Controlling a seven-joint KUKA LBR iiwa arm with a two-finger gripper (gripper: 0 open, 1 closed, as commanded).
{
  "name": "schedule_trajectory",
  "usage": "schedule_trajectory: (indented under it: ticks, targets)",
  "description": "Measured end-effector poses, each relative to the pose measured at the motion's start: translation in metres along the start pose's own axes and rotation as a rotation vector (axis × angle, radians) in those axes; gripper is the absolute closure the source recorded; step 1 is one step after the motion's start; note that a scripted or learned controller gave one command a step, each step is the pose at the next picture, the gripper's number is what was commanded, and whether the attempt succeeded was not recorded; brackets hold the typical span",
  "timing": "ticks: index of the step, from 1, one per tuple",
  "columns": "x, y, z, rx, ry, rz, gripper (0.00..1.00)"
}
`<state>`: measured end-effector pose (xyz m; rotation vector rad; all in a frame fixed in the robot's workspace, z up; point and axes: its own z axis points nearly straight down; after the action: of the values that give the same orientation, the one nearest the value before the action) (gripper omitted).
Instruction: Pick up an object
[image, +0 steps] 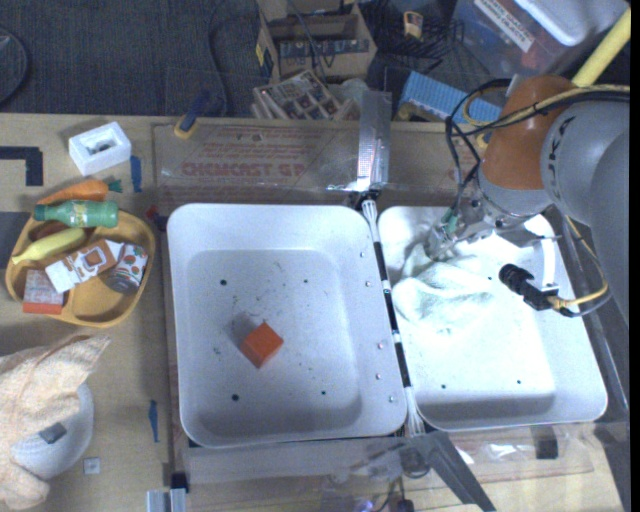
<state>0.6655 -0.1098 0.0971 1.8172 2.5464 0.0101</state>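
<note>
An orange cube (262, 344) lies in the left bin (200, 250), a little left of its middle. In the right bin (520, 390), a crumpled white cloth (445, 295) is bunched against the left wall. My gripper (446, 234) hangs low over the far left part of the right bin, right at the cloth's upper edge. The grey arm with its orange band (525, 130) comes in from the upper right. The cloth and the wrist hide the tips, so whether anything is gripped cannot be made out.
A yellow bowl (100, 310) of toy food sits left of the bins, with a beige cloth (45, 400) below it. A small white box (100, 148) lies at the far left. A black cable fitting (518, 279) hangs over the right bin.
</note>
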Motion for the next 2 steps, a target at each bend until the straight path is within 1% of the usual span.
schedule_trajectory:
  ticks: [1,2]
  targets:
    - [0.0,0.0,0.0,0.0,0.0,0.0,0.0]
    - [-0.0011,0.0012,-0.0088,-0.003,-0.002,0.0,1.0]
